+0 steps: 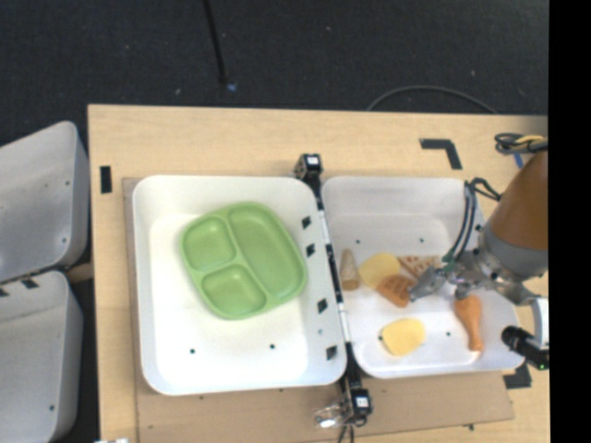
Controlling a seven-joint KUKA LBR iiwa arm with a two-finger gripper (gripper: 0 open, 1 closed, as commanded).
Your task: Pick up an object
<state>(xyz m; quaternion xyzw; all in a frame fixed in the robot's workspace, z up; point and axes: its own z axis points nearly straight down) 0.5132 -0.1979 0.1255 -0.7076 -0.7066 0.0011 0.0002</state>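
The right bin (392,201) holds several toy foods. A beige cone-shaped piece (349,269) lies by its left wall, and beside that are a pale yellow piece (378,268) and a brown waffle-like piece (395,291). A reddish patterned piece (417,265) lies just behind them. Near the front lie a yellow lump (404,337) and an orange drumstick-shaped piece (470,321). My gripper (441,288) hangs low over the bin between the waffle-like piece and the drumstick, open, with nothing between its fingers.
A green divided plate (244,259) lies in the left bin (157,340). A ridge with black clips (325,275) separates the two bins. The grey arm with its orange band (524,212) covers the right bin's right side, and cables (517,142) lie on the bench behind it.
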